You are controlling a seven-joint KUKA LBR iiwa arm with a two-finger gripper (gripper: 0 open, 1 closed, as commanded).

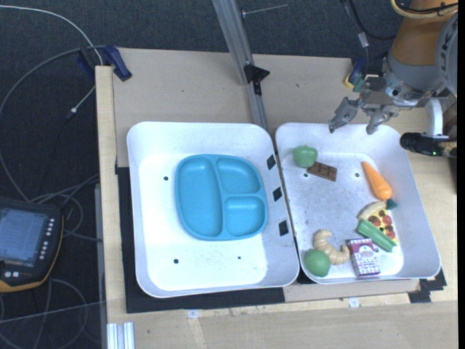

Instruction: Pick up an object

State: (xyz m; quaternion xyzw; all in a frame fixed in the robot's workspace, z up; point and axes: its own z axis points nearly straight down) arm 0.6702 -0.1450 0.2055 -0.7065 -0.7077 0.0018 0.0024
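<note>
My gripper [357,125] hangs above the far rim of the right bin [414,195], fingers spread apart and nothing between them. Below it in that bin lie a green apple-like ball [306,155], a brown chocolate bar [322,171] and an orange carrot [377,180]. Nearer the front are a pizza slice [375,217], a green strip [376,235], a pink box [364,257], a beige croissant-like piece [330,246] and a second green ball [317,262].
The left bin [145,217] holds a blue divided plate [220,197]. A metal pole [234,35] slants across the bench behind the bins. Cables and a handheld pendant [25,242] lie on the floor at the left.
</note>
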